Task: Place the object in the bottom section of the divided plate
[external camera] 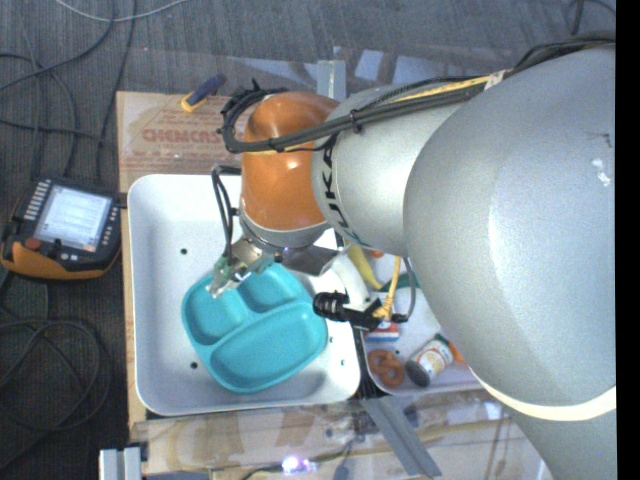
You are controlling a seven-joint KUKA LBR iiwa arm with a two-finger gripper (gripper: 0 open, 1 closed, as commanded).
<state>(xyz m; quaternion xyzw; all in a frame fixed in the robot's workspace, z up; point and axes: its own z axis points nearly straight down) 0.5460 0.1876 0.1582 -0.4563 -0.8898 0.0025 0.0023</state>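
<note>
A teal divided plate (255, 333) lies in the left white bin (160, 228), toward its front right. Its large bottom section (268, 353) faces the front edge, and two smaller sections sit behind it. My gripper (232, 271) hangs below the orange wrist band, right at the plate's back left rim over the small left section (213, 313). A small greenish patch (221, 280) shows at the gripper's tip, but I cannot make out what it is or whether it is held. The arm hides the plate's back edge.
The arm covers most of the right bin; at its front a round red-brown item (386, 366) and a small can (432, 358) show. A teach pendant (62, 230) lies left of the bench. A blue-and-yellow tool (203, 90) rests on the cardboard behind.
</note>
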